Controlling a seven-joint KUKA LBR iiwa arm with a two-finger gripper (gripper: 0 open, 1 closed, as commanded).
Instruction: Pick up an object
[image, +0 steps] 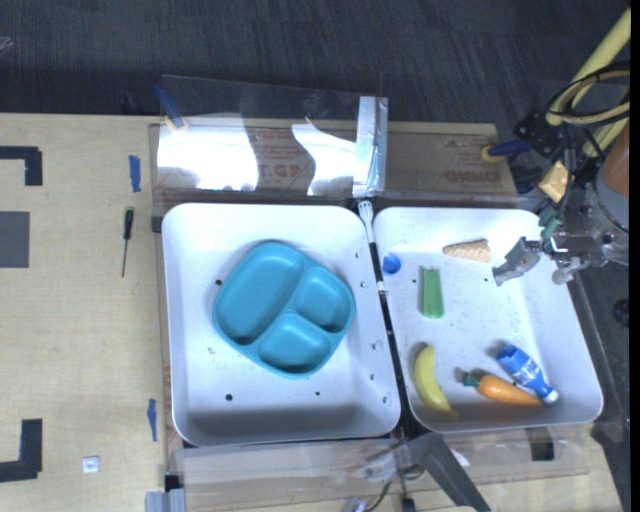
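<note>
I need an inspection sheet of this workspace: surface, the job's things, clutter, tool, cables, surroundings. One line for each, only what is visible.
Surface: wooden bench bearing two white bins, left bin and right bin, side by side.
Job's things: in the right bin, a banana, carrot, blue tube, green stick, tan wedge and small blue ball; carrot and tube touch.
Clutter: blue divided plate in the left bin.
Tool: tool over the right bin's upper right, near the tan wedge, holding nothing; open or shut cannot be told.
Cables: yellow and black cables at upper right.
Surroundings: clear sheet behind the bins; dark floor beyond.
</note>
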